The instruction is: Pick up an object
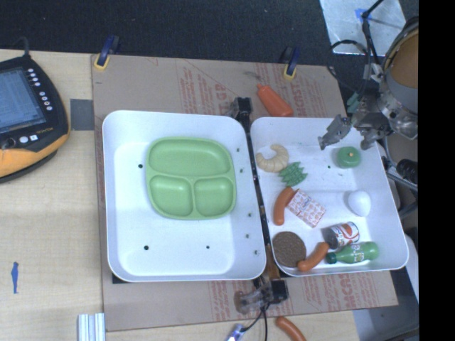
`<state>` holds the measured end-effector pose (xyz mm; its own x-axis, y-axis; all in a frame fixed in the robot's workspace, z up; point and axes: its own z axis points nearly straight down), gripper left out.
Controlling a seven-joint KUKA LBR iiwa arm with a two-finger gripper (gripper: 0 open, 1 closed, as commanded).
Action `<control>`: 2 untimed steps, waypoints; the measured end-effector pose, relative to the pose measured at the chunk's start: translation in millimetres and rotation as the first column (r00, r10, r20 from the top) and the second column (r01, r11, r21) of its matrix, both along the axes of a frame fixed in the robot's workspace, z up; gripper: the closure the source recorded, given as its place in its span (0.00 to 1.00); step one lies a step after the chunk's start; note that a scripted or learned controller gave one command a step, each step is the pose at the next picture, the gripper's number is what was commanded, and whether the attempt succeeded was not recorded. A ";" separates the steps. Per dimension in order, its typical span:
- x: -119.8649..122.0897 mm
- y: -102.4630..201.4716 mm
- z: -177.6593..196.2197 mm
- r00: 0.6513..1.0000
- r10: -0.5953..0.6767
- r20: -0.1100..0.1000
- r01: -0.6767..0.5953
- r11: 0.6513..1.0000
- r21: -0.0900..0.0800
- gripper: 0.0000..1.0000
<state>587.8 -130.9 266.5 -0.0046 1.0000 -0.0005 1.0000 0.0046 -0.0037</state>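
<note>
My gripper (349, 141) hangs over the far right corner of the right bin (395, 212), jaws spread open and holding nothing. A small round green object (348, 157) lies just below it, on the bin floor in front of the fingertips. The same bin also holds a croissant (272, 158), a green leafy piece (292, 172), a red sausage (284, 204), a pink-and-white packet (307, 208), a white egg (358, 202), a brown cookie (289, 247), a can (344, 234), a green bottle (353, 253) and an orange sausage (313, 257).
The left bin (121, 212) holds a green divided plate (191, 177). An orange carrot (274, 100) lies on the cardboard behind the bins. Another orange piece (291, 327) lies at the front edge. A teach pendant (28, 119) sits far left.
</note>
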 end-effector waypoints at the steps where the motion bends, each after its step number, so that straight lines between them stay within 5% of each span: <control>1: 67.4 -4.1 -133.7 1.000 0.002 -0.003 -0.002 1.000 -0.001 0.00; 2: 13.6 25.6 -175.2 1.000 0.000 -0.002 0.000 1.000 -0.001 0.00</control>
<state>601.5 -105.3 91.2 -0.0050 1.0000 -0.0015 1.0000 0.0050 -0.0052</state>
